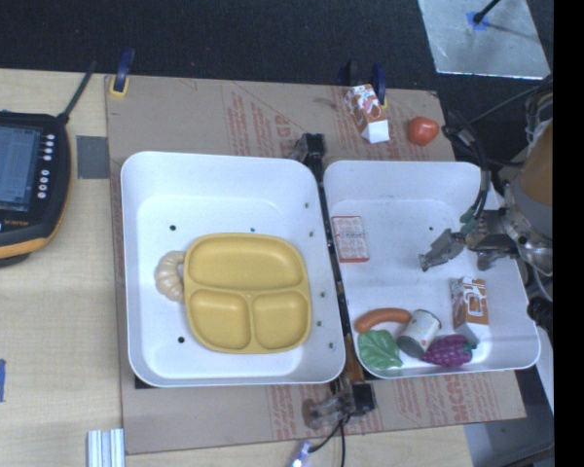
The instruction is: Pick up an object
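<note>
a: right, what sits in the right bin [399, 178]?
b: small things, mostly along its near edge. an orange-red sausage [383, 317], a green leaf piece [379, 349] just below it, a silver can [419, 331] tilted on its side, purple grapes [448, 351] touching the can's right. a brown-and-white packet [470, 302] lies near the right wall. a flat card with red print [350, 237] lies by the left wall.
a: and the jaws [444, 250]?
b: over the right bin's middle, reaching in from the right, dark grey, pointing left. they look spread apart, nothing between them. they hang apart from the packet and from the can.
a: left bin [146, 188]?
b: a yellow three-part tray [245, 291], with a beige ridged shell-like piece [169, 274] touching its left edge.
a: on the surface outside?
b: a small red-and-white carton [367, 111] and a red tomato-like ball [422, 130] behind the right bin, a tablet pendant [18, 183] far left.
</note>
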Controlling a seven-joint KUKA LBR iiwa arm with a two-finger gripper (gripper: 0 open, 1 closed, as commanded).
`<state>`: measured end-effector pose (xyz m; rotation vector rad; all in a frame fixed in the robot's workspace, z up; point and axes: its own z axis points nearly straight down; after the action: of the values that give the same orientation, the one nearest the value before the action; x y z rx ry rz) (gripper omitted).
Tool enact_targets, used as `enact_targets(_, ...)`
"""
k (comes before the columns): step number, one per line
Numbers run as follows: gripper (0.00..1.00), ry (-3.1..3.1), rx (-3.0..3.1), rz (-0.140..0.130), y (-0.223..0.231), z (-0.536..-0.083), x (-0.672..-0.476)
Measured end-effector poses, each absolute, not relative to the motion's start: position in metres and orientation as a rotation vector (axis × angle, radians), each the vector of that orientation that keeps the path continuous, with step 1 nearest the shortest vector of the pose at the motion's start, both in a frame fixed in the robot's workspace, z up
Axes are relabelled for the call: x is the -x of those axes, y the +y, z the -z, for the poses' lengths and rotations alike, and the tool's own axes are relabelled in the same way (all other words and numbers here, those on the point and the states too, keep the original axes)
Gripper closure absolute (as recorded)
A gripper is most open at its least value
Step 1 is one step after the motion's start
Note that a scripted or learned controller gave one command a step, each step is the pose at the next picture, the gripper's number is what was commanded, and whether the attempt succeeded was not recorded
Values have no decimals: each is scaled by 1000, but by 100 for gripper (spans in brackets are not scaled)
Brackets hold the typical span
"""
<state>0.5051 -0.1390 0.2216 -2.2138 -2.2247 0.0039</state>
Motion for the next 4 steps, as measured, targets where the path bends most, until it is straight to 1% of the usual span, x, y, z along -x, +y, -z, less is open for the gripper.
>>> enact_targets(1,0,-2223,2216,-4,-203,-213,-490)
enact_targets(2,0,-2228,2215,-3,-212,-92,-492)
enact_targets(3,100,-2232,2208,-7,-213,-102,-491)
enact_targets(4,100,-2226,2213,-2,-133,-190,-518)
